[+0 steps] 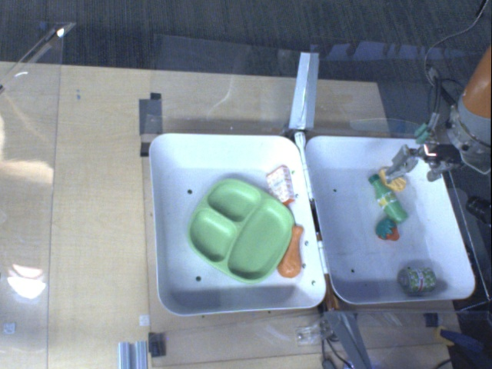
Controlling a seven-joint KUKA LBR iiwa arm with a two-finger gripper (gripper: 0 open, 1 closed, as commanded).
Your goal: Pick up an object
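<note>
Grey arm [469,133], orange band [478,94], metallic tool [415,160]

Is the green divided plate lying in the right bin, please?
No, the green divided plate lies in the left bin, beside an orange object.

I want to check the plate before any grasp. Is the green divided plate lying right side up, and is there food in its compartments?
Right side up and empty: the green divided plate shows three hollow compartments, all plain green.

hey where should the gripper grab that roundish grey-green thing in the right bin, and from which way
Probably across the middle of the roundish grey-green object, straight down from above. It lies alone in the near corner of the right bin, apart from the green toy, so both sides look open. The bin walls close by argue against a sideways approach.
</note>
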